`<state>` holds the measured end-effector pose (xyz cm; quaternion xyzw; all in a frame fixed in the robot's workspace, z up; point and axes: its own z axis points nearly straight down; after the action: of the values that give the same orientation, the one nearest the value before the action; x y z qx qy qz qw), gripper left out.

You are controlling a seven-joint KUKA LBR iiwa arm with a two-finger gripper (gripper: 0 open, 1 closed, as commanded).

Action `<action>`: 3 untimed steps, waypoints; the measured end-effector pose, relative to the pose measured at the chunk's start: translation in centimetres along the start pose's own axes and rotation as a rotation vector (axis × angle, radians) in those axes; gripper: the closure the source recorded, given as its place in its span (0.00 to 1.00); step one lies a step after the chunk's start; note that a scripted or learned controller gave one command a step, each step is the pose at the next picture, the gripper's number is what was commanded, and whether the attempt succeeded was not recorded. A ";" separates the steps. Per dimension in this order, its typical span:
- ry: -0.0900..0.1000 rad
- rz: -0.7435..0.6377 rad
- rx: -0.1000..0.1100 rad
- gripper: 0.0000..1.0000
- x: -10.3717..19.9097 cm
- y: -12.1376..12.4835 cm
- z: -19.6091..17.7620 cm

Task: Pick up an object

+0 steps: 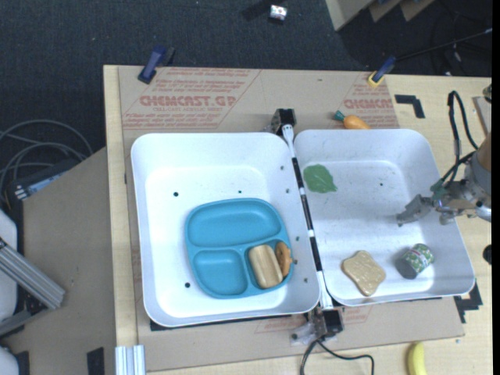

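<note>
The gripper (418, 209) hovers over the right bin (375, 151), fingers spread and empty, above a small can (416, 260).

Counts, top-down view:

- White bins: 2, side by side – left bin (156, 209), right bin (375, 151).
- Blue divided tray (226, 237): 1, in left bin, 3 compartments.
- Bread-like rolls: 2, both in tray's lower-right compartment – tan one (265, 266), darker one (283, 258) touching it.
- Loose items in right bin: 3 – 1 green leaf (319, 179), 1 tan cracker-like piece (363, 272), 1 small grey-green can (416, 260).
- On bench outside bins: 1 orange carrot (353, 121), 1 yellow banana (416, 359), partly cut off by frame edge.
- Clamps at bench's far edge: 2 – blue (155, 63), blue-yellow (381, 70).
</note>
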<state>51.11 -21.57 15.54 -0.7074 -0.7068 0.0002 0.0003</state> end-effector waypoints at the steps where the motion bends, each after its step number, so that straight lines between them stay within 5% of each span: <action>1: 0.001 0.000 0.001 0.00 -0.3 -3.2 2.4; 2: 0.000 -0.002 -0.003 0.00 0.3 5.3 0.8; 3: 0.007 -0.003 0.002 0.00 -0.5 -2.2 7.1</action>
<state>48.87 -22.05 8.41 -0.7063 -0.7079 -0.0013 0.0035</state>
